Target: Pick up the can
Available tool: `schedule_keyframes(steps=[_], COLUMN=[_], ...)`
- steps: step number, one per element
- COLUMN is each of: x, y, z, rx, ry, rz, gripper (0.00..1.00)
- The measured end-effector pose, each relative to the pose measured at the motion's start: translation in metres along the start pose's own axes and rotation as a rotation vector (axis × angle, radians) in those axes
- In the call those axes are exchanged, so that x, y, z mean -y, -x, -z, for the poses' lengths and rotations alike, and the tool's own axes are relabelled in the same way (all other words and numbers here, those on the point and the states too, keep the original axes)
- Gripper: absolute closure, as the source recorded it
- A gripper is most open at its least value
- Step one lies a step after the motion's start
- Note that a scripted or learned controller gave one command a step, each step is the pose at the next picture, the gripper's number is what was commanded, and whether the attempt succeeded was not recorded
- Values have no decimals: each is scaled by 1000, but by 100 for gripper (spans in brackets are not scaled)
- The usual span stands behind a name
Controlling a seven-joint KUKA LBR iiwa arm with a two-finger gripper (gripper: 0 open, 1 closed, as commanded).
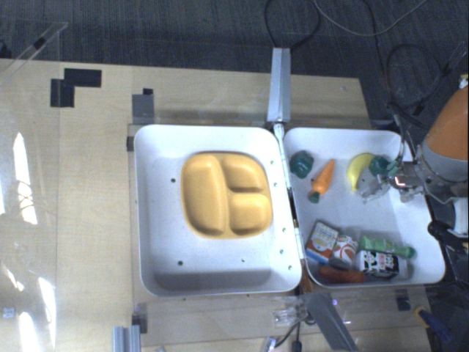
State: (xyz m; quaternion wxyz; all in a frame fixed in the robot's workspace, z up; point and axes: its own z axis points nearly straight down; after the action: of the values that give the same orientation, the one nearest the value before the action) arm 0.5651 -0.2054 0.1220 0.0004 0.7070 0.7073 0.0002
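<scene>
the pincer (375,184) is hovering at the far right of the right bin (344,139), beside the banana (358,170); i cannot tell its state. the can (380,263) is lying on its side at the near wall, long axis left-right, toward the viewer from the pincer.

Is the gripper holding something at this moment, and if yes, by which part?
It cannot be told. The gripper is low in the right bin beside the banana, far from the can, and too small to show a hold.

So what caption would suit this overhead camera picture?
End effector hovers beside the banana in the right bin, far from the can.
</scene>
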Motion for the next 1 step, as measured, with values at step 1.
schedule_keyframes(steps=[1], x=[-35], y=[-1], z=[-20], rx=[0], ry=[1], rz=[-6], gripper=[0])
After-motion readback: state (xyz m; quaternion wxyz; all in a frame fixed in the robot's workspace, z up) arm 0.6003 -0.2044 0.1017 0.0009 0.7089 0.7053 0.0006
